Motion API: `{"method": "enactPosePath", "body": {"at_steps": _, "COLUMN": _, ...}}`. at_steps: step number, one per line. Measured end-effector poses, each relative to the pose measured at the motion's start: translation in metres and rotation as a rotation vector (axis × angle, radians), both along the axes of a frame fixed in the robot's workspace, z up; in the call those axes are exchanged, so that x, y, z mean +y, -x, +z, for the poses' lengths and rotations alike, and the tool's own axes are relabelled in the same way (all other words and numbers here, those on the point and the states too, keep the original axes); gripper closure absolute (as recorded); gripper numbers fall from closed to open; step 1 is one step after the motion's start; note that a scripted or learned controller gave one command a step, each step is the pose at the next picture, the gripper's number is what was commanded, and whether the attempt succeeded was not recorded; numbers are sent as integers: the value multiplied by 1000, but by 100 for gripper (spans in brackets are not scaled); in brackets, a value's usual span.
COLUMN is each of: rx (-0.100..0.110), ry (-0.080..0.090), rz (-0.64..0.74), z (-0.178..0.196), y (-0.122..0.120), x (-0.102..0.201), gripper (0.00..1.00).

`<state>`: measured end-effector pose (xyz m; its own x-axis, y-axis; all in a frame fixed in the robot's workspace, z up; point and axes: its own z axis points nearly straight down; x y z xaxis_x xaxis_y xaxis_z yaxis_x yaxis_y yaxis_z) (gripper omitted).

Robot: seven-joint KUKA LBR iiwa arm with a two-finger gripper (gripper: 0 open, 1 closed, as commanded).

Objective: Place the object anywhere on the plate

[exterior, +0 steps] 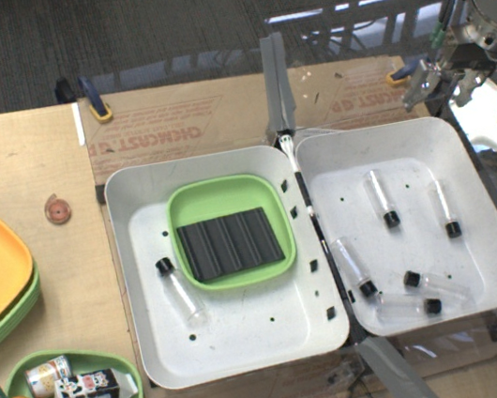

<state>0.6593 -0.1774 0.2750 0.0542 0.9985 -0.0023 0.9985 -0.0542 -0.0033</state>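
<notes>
The gripper (442, 78) sits at upper right, above the right bin's (471, 163) far corner; too blurred to tell more. Five tubes (381, 199) lie in that bin. The plate (224, 196) occupies the left bin (141, 288), one tube (179, 290) beside it.

A square green plate (232, 234) is sitting in the left bin, carrying a dark ribbed insert. Five clear black-capped tubes (381, 198) are lying flat across the right bin, at three o'clock from it; another tube (177, 287) is resting at its eight o'clock.
</notes>
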Motion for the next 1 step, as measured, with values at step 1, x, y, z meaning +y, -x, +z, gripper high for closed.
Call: {"method": "enactPosePath", "body": {"at_steps": 1, "rx": 0, "ry": 0, "rz": -71, "z": 58, "y": 0, "x": -41, "gripper": 0}}
